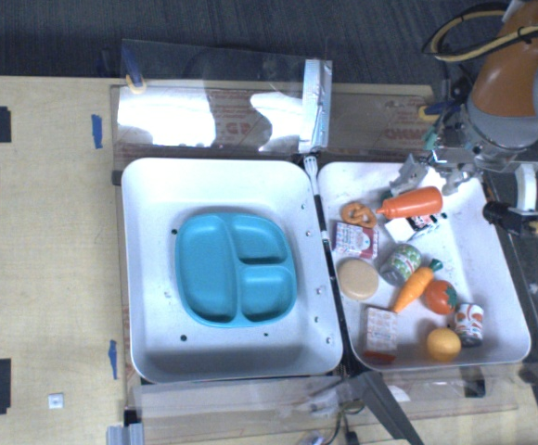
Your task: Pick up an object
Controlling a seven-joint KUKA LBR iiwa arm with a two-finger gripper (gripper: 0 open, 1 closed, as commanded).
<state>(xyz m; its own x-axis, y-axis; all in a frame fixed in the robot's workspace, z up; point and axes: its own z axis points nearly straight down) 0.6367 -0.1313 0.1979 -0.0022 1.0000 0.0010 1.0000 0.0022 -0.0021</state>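
Note:
My gripper [433, 176] hangs over the far part of the right bin [505, 276], with its fingers spread open. Just below the fingertips lies an orange-red bottle [413, 202] with a white cap end, on its side; I see nothing clamped between the fingers. Nearer in the same bin lie a pretzel [357, 214], a red-and-white packet [354, 241], a round beige bun [358, 279], a green can [402, 262], a carrot [413, 288], a red pepper [439, 297], a small red-and-white can [469, 323], a yellow-orange fruit [443, 343] and a second packet [380, 330].
The left bin [148, 248] holds a blue divided plate [236, 267]. A clear panel [223, 109] stands behind the bins. The arm's orange band [510, 82] and cables sit at the upper right, above the right bin's far corner.

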